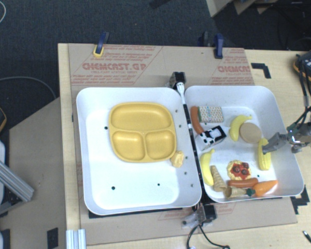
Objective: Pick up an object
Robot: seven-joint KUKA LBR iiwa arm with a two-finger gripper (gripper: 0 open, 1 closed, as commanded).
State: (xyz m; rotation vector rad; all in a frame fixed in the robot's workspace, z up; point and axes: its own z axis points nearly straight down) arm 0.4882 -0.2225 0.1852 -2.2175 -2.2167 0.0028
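Here, gripper low over right bin, beside banana, finger state unclear.

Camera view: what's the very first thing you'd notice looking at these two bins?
The big yellow divided tray jumps out, sitting alone near the middle of the left bin. Next comes the pile of toy food crowded in the right bin, like the carrot near its front edge. The end effector reaches in from the right beside a corn cob.
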